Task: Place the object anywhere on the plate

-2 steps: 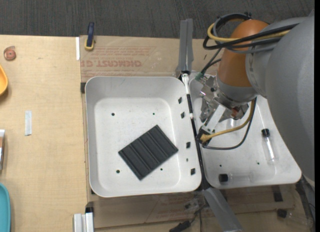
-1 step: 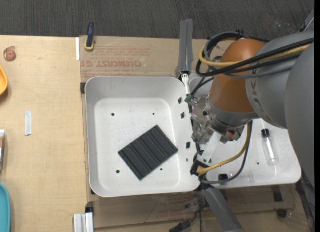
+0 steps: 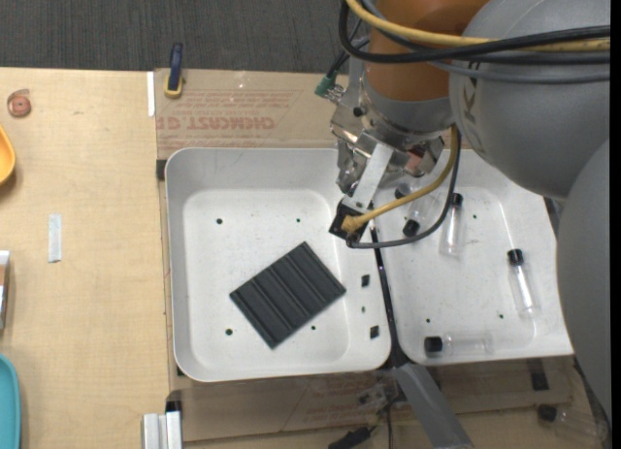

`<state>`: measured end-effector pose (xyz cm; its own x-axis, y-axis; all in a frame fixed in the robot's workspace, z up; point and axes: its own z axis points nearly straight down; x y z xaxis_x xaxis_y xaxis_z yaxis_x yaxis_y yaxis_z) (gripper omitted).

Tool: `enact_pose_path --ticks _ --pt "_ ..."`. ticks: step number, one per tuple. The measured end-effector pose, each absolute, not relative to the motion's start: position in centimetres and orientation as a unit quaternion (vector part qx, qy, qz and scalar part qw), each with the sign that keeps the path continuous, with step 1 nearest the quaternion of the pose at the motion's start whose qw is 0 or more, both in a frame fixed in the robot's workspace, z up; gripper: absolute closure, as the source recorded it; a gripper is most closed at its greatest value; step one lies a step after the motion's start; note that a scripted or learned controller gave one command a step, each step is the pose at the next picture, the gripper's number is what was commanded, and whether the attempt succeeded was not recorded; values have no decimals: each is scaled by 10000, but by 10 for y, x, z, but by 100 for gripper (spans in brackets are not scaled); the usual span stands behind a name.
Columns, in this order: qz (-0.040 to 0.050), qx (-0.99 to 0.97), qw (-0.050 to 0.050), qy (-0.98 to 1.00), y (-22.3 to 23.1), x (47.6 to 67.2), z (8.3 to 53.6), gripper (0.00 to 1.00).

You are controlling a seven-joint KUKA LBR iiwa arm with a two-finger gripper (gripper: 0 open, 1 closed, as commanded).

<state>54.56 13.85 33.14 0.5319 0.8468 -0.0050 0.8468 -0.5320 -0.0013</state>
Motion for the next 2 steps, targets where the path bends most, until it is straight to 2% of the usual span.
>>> enact_pose_path --ticks 1,2 --pt "-33 8477 -2 5305 162 512 173 100" --pt "-32 8476 -3 5306 162 512 173 0"
